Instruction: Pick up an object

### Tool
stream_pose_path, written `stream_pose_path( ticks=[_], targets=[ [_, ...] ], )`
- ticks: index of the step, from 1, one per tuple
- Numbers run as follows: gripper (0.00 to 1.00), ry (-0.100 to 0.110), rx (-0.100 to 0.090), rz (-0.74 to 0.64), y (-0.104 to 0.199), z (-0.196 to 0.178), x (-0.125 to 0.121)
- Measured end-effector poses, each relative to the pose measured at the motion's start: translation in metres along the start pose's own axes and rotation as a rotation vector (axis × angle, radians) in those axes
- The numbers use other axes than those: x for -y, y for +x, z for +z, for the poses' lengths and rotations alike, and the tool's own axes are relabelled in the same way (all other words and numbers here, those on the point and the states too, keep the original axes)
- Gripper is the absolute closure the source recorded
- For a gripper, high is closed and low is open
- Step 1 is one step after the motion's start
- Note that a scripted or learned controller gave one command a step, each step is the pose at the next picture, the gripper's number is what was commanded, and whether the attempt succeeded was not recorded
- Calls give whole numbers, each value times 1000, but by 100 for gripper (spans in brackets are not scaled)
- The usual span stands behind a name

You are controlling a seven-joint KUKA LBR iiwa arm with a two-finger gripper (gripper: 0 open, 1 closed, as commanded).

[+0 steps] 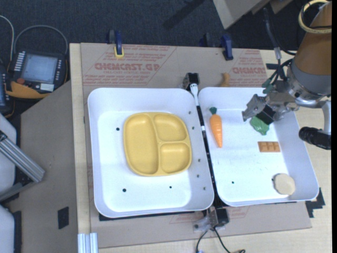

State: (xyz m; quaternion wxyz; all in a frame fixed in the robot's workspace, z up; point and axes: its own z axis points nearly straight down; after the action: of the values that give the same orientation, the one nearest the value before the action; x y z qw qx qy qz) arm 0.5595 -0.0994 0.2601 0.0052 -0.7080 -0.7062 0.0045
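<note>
Bright even overhead light, white bins [100,141] slightly glaring, soft shadows, mild blur throughout

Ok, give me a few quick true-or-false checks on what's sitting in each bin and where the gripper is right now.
1. The yellow divided plate lies in the left bin. True.
2. The carrot lies on the plate. False: it lies in the right bin, near that bin's left wall.
3. The gripper is over the right bin, at a green object. True.
4. The brown waffle-like piece is in the left bin. False: it lies in the right bin, just below the green object in the view.
5. A round beige piece lies near the right bin's lower right corner. True.
</note>
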Motion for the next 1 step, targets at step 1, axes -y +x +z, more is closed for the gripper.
stream_pose_path(
  ticks=[1],
  targets=[
    [0,-13,1,-3,0,-7,-2]
  ],
)
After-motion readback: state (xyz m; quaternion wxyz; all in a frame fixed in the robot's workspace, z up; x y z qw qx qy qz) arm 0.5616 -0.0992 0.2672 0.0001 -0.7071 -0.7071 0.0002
